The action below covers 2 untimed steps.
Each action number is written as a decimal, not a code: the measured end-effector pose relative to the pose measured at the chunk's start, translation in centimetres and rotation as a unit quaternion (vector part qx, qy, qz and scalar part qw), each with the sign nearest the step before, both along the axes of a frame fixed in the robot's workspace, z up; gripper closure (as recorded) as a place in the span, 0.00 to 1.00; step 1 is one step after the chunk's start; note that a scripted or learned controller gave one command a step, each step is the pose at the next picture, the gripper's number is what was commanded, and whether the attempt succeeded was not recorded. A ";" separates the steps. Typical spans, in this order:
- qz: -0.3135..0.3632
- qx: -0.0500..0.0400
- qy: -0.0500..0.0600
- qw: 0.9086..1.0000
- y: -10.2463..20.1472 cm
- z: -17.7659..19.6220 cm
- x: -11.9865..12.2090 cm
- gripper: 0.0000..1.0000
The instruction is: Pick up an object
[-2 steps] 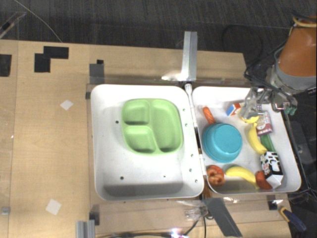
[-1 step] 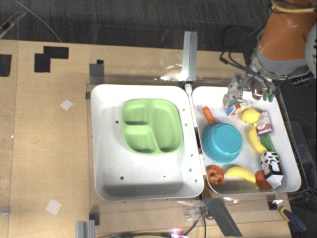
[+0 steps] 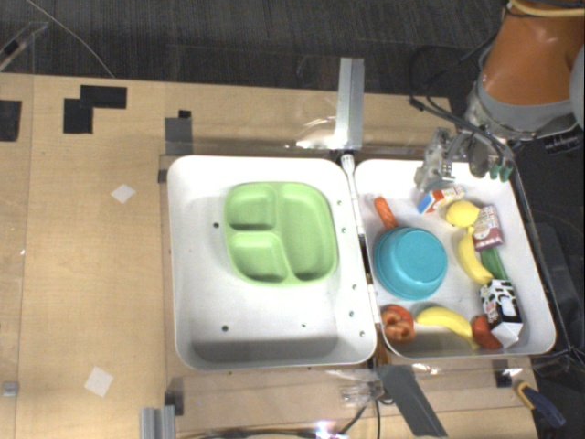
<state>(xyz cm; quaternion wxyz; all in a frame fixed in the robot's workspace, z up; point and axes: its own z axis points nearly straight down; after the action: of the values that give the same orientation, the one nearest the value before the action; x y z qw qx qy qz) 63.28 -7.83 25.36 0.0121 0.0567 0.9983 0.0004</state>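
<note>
My gripper (image 3: 433, 176) hangs over the far end of the right bin (image 3: 539, 309), below the orange wrist band. Just in front of it lies a small red, white and blue carton (image 3: 437, 200). Nearby sit a lemon (image 3: 462, 213), an orange carrot (image 3: 385, 211) and a blue bowl (image 3: 413, 262). Further toward the front lie two bananas (image 3: 473, 259) (image 3: 443, 320), a maroon packet (image 3: 487, 228), a green vegetable (image 3: 495, 263), a cow-patterned carton (image 3: 500, 302), a reddish apple (image 3: 397, 323) and a red piece (image 3: 485, 333).
The left bin (image 3: 196, 327) holds a green divided plate (image 3: 279, 231). A metal post (image 3: 350, 108) stands behind the wall between the bins. Dark tape marks (image 3: 91, 106) lie on the wooden bench at the left.
</note>
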 end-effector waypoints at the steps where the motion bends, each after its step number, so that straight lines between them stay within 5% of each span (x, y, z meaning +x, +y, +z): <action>1: -0.100 0.003 0.006 0.995 6.1 2.1 0.4 1.00; 2: -0.114 0.005 0.007 0.993 14.9 2.3 0.5 1.00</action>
<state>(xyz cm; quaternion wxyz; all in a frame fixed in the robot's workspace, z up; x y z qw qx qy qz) 63.79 7.08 27.67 0.0048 0.1704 0.9854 0.0031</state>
